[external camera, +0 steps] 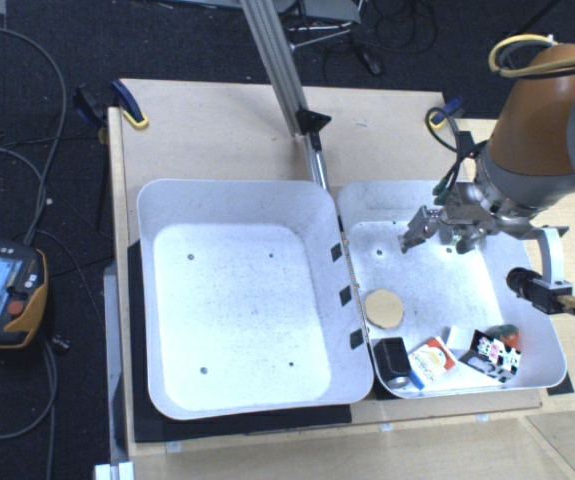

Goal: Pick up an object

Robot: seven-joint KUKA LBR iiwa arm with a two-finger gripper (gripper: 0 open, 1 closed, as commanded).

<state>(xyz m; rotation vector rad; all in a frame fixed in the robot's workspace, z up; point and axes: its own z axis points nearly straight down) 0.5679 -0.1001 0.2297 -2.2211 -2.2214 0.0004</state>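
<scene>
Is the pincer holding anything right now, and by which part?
Nothing is held: the pincer hangs over the right bin, apart from the round disc and other items.

- I see the arm (542,118) as a thick, rounded body with a broad orange band over a grey section near the wrist.
- A yellow cable (520,48) loops over the top of the orange part.
- Below the grey section sits a cluster of dull silver metal parts, and the gripper (437,230) is made of this same grey metal, with dark edges.
- A white bracket (551,258) hangs from the wrist and carries a small black piece with an orange tip.
</scene>
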